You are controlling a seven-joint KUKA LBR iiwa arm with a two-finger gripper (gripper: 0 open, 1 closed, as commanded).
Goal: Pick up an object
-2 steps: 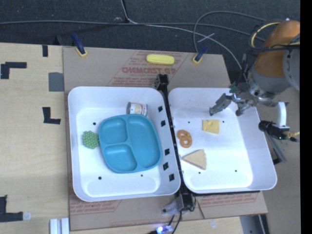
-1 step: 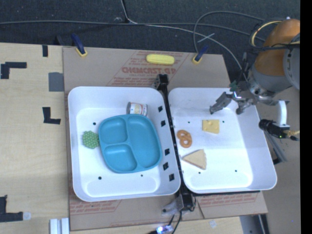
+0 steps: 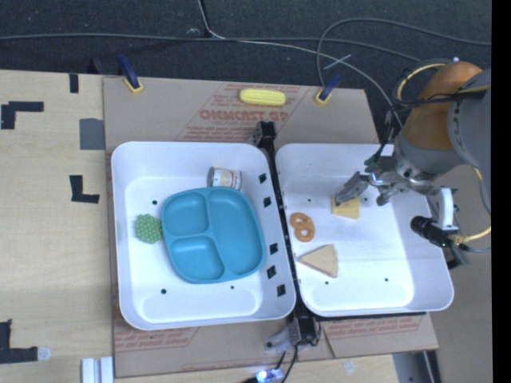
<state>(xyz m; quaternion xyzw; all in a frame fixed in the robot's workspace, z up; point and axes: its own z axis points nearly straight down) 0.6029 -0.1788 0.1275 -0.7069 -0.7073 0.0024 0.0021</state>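
The hand (image 3: 357,191) covers part of the yellow wedge (image 3: 347,209).

Bench (image 3: 48,238), as I logged it: brown cardboard sheet (image 3: 200,114) lay on it, held by two blue clamps (image 3: 128,74) at the far edge. On the cardboard sat the left bin (image 3: 128,238), the right bin (image 3: 399,290), and a yellow corn cob (image 3: 262,96).

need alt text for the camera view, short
The end effector hangs over a yellow cheese wedge in the right bin, beside a pretzel and sandwich half. The left bin holds a blue divided plate, can and green piece.
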